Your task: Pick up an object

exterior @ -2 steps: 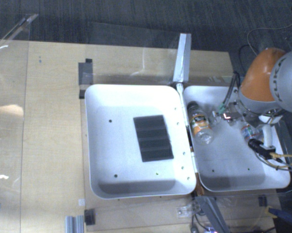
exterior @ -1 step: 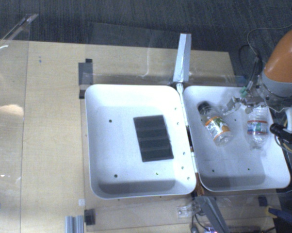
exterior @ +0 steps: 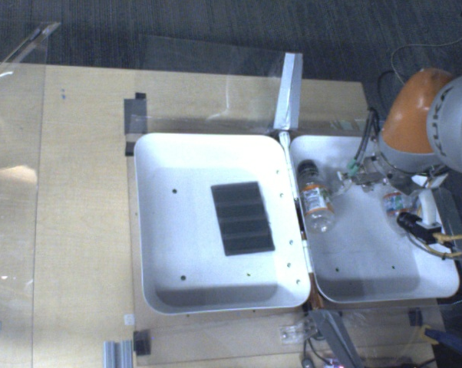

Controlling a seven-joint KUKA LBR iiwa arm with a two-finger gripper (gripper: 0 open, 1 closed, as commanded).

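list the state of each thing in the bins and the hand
clear bottle: lying on its side along the right bin's left wall
dark ridged pad: lying flat in the middle of the left bin
small colourful item: resting on the right bin's floor, under the wrist, too small to identify
hand: low over the right bin, beside the bottle, nothing seen between its fingers

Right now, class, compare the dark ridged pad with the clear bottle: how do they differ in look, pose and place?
The dark ridged pad is flat, opaque and rectangular; the clear bottle is rounded, see-through, with a dark cap and a label. The pad sits mid-floor in the left bin; the bottle lies on its side by the left wall of the right bin. Both rest untouched in white bins.
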